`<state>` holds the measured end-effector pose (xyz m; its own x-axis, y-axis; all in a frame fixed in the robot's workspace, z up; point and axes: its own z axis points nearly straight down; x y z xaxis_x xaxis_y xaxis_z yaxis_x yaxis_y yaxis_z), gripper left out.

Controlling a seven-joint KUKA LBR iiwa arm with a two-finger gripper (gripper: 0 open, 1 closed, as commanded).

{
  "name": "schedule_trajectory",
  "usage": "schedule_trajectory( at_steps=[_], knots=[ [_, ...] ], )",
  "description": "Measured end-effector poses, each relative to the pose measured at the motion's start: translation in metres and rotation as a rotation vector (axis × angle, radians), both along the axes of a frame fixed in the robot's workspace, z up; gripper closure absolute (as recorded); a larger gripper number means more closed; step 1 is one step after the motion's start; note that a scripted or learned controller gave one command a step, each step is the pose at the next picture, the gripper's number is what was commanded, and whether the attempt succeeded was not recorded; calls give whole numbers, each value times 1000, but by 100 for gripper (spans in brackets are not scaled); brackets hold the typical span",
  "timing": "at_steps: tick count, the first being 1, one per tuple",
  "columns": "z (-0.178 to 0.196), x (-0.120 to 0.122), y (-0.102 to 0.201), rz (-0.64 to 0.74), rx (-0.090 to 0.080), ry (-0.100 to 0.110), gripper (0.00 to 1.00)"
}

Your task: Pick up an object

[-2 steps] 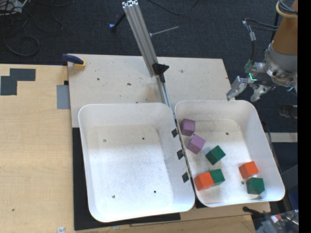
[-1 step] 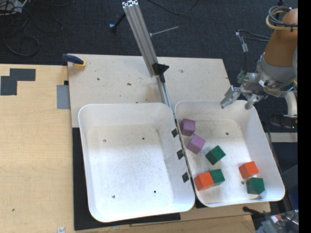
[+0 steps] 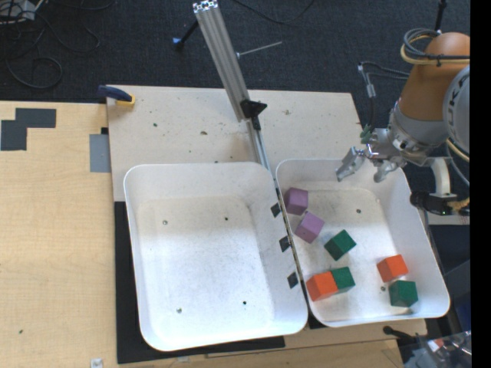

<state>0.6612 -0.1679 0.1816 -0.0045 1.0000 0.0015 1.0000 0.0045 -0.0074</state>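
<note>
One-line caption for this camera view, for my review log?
Gripper with fingers open above the right bin's far edge; seven purple, green and orange cubes inside.

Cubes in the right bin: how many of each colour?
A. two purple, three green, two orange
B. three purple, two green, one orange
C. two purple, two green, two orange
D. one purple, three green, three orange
A: the right bin holds purple cubes and, green cubes and, and orange cubes and.
</note>
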Motion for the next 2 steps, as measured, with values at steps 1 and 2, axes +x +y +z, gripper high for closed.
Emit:
schedule_trajectory(
  at_steps=[1,2],
  knots=[
    [-49,3,8,-2,0,1,0],
    [-36,4,7,-2,-1,-4,100]
  ],
)
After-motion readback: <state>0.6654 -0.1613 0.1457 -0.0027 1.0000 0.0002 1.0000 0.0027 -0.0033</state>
